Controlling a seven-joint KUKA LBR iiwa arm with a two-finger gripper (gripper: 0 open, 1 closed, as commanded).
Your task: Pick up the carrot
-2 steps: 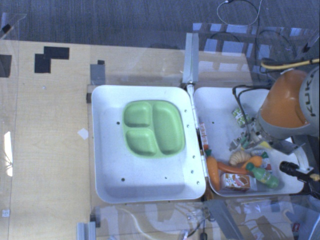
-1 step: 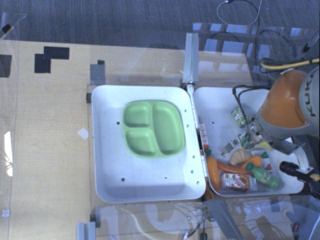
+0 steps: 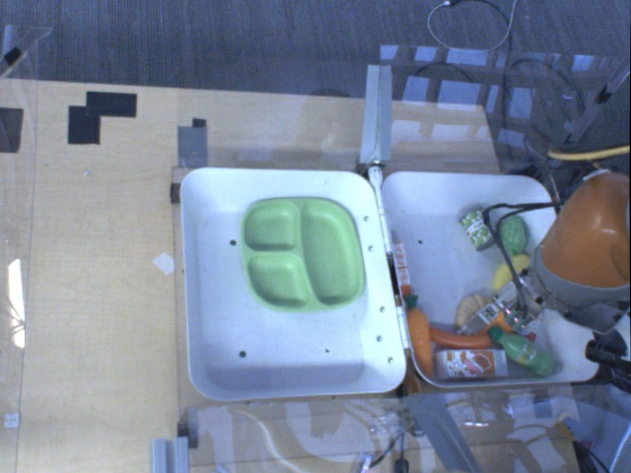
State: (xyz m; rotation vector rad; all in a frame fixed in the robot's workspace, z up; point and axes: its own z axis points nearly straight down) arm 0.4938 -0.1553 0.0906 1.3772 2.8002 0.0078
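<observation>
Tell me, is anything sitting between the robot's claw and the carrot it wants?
Not much. The gripper hangs over the right bin, in the clutter. The carrot lies at the bin's left wall, lower down. Between them lie a second orange piece and a round tan item; a small carton lies just below.

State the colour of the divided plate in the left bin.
Light green; the plate shows plainly in the camera view.

Green divided plate (image 3: pixel 301 253) in left bin (image 3: pixel 212 363)
</observation>
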